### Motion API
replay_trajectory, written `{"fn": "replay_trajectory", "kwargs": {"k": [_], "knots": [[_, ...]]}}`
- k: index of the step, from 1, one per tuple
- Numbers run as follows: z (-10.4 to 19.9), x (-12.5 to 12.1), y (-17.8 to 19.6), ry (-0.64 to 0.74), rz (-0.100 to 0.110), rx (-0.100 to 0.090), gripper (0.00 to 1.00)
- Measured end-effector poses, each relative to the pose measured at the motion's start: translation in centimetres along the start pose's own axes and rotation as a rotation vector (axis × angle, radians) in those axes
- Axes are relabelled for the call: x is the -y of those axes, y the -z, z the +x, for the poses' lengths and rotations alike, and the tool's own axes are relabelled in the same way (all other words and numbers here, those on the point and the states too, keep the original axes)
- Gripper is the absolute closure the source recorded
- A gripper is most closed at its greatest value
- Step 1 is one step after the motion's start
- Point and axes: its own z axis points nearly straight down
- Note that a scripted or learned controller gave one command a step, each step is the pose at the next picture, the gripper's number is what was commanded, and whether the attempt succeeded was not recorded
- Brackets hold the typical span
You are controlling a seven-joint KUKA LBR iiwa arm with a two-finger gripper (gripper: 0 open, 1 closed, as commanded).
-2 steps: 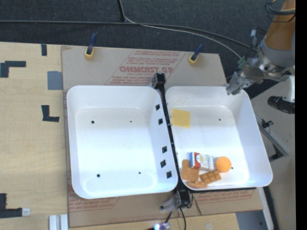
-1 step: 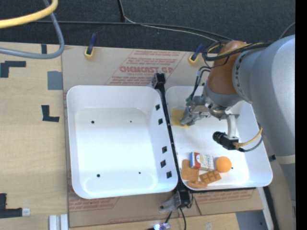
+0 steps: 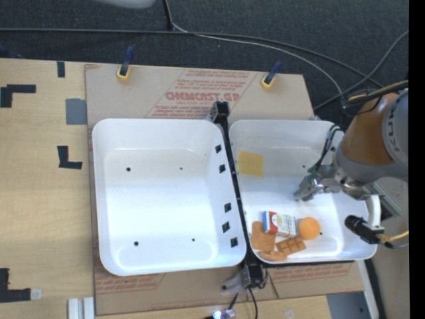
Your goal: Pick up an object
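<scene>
**Several objects being offered in one bin, none yet being gripped**

Nearest the camera, brown biscuit-like pieces (image 3: pixel 269 241), a small printed box (image 3: pixel 279 224) and an orange ball (image 3: pixel 309 228) are being crowded against the front wall of the right bin (image 3: pixel 279 133), probably because loose things are being gathered there. Just behind them, the gripper (image 3: pixel 307 189) is being held over bare floor, with nothing being carried; whether it is released or clenched cannot be told. Farther back, a flat yellow square (image 3: pixel 251 164) is being kept apart.
</scene>
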Motion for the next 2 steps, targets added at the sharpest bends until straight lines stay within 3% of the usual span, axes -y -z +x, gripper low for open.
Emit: {"fn": "replay_trajectory", "kwargs": {"k": [1,2], "knots": [[8.9,-11.0,-0.1,0.021,-0.007,-0.001,0.0],[9.4,-2.2,-0.1,0.007,0.003,0.0,0.0]]}}
